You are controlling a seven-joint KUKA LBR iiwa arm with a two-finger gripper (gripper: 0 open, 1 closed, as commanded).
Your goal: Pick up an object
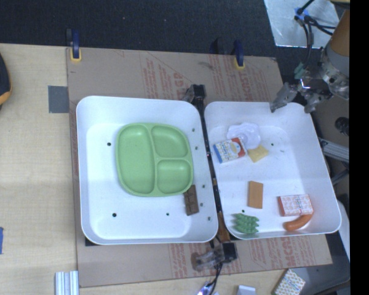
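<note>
Grey claw (pixel 290 97) hangs over the right bin's (pixel 320 165) far rim, apparently spread and holding nothing; best drop squarely onto the milk carton (pixel 229 150) below-left, avoiding crumpled plastic (pixel 245 132).

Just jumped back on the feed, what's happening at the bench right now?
The gripper hangs above the far edge of the right bin with nothing between its fingers, which look spread. In that bin lie a small carton, a yellow piece, an orange block, a green toy, a small box and a sausage. The left bin holds a green divided plate. Nothing is picked up yet.
</note>
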